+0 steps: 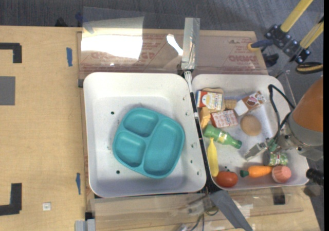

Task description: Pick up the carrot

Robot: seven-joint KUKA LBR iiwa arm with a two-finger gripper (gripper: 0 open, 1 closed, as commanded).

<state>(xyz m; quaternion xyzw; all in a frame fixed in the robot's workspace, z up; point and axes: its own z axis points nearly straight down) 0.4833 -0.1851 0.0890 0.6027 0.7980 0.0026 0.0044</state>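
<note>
Carrot [258,172] is lying along the right bin's [230,80] front edge; I'm seeing my gripper [271,148] hovering just above, fingers apart.

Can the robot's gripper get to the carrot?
Probably yes. The carrot lies bare on top, near the right bin's front wall, and the gripper hangs just above it. A tomato and pink toy crowd its ends.
</note>
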